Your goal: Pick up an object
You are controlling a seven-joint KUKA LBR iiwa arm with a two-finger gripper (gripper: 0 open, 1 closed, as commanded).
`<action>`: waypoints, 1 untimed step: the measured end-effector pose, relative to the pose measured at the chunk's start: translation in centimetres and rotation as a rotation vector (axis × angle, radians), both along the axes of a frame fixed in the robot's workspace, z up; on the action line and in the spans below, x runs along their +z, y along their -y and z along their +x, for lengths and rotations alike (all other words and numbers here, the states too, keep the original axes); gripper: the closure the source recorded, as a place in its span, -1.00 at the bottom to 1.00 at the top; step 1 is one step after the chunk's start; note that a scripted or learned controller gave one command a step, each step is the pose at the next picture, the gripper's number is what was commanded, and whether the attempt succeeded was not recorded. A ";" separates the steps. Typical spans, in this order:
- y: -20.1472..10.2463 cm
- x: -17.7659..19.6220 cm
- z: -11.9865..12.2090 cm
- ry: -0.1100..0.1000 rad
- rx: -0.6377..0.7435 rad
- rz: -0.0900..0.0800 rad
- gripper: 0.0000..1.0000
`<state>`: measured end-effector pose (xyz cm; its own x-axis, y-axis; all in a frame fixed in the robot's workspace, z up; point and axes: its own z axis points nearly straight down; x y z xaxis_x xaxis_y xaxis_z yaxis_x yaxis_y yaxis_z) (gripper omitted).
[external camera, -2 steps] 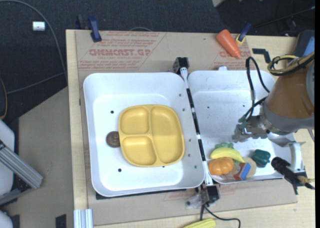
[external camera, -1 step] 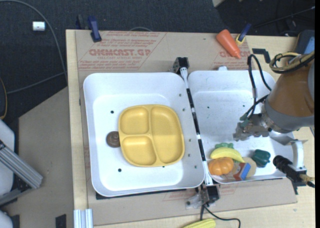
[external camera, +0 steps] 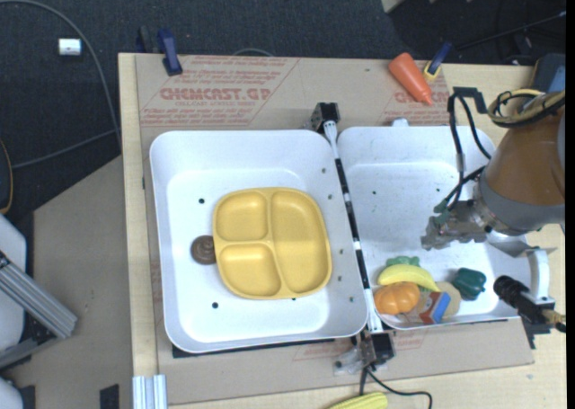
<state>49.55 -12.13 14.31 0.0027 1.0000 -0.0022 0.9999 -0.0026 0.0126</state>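
In the right bin (external camera: 395, 164), several toy items lie along the front wall: a yellow banana (external camera: 409, 272), an orange fruit (external camera: 397, 297), a dark green piece (external camera: 469, 282) and a small blue and red piece (external camera: 437, 307). My gripper (external camera: 446, 229) hangs over the right half of this bin, just behind the banana and apart from it. The grey arm with its orange band (external camera: 530, 160) rises behind the gripper and hides the bin's right wall.
The left bin (external camera: 180, 173) holds a yellow divided plate (external camera: 271, 243) with a small brown round object (external camera: 203, 250) at its left edge. An orange carrot-like toy (external camera: 411, 79) and a blue clamp (external camera: 168, 52) lie on the cardboard behind the bins.
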 end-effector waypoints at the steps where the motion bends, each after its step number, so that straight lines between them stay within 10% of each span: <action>1: 0.0 1.0 0.1 0.002 0.000 0.000 1.00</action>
